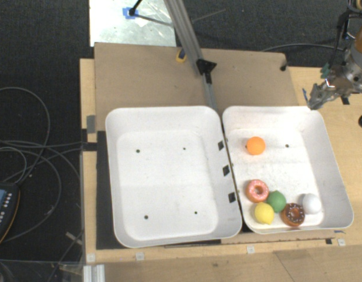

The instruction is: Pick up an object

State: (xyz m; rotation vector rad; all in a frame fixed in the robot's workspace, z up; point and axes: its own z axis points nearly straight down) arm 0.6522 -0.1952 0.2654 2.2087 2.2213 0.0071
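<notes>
Risk: five toys crowd right bin's [330, 151] near corner – pink donut [257, 190], green ball [277, 201], lemon [264, 213], brown donut [294, 214], white ball [311, 203] touching or nearly; descent there likely nudges neighbours or closes on two; orange [255, 145] sits alone mid-bin, safer pick; claw [317, 96] hangs over bin's far right corner, holding nothing; spread of claw cannot be told

arm: at the view's upper right | end effector [317, 96]: points down-left, nothing between its fingers
</notes>
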